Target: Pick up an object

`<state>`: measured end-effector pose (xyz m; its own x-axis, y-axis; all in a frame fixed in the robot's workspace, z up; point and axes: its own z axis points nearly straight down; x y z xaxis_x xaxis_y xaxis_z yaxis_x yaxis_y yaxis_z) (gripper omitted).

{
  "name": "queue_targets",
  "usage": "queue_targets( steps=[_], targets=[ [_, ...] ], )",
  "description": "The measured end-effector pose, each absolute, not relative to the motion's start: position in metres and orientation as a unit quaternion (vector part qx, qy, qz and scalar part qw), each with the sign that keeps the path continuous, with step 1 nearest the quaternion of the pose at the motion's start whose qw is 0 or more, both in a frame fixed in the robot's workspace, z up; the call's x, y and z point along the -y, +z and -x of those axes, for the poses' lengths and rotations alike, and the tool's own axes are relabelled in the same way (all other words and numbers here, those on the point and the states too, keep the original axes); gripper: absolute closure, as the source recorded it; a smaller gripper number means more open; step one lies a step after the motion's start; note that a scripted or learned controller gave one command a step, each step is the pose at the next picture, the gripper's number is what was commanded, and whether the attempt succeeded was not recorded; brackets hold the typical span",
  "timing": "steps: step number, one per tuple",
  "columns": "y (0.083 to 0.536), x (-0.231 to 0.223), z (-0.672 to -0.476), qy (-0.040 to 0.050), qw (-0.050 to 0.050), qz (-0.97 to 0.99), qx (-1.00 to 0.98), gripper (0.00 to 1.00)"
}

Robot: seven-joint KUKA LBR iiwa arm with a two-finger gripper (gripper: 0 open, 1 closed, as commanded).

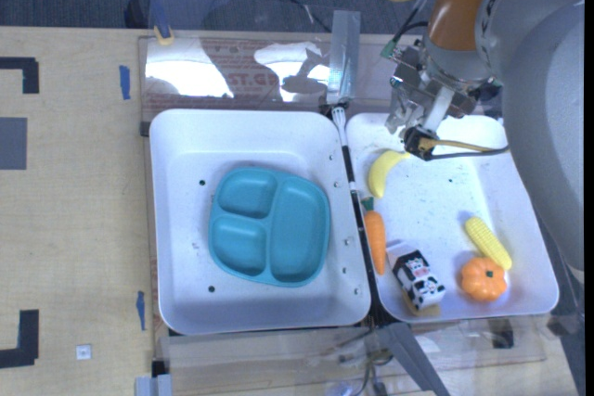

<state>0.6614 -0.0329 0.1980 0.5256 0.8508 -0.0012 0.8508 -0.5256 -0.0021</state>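
A wooden table [74,199] carries two white bins. The left bin [176,130] holds a teal divided plate [271,225] at its centre. The grey arm [473,5] reaches over the right bin [520,199], its pincer [406,123] near the far left corner; whether it is wide or narrow cannot be told. Just beside it lies a banana [383,172]. A carrot [375,241] lies along the left edge. Corn [487,242], a pumpkin [484,279] and a black-and-white toy [419,280] sit near the near edge.

Teal tray [269,227], yellow banana [383,171]
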Motion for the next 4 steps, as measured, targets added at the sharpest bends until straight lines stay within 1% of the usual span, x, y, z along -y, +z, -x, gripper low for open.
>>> queue_targets(
  steps=[1, 2, 3, 4],
  targets=[
    [0.208, 0.032, -0.662, 0.0008, -0.001, 0.873, 0.488, 1.00],
    [0.184, 0.047, -0.658, 0.0027, 0.002, 0.911, 0.413, 1.00],
    [0.193, 0.061, -0.640, 0.0022, 0.002, 0.941, 0.337, 1.00],
    [0.216, -0.011, -0.639, -0.0012, 0.000, 0.928, 0.371, 1.00]
  ],
)
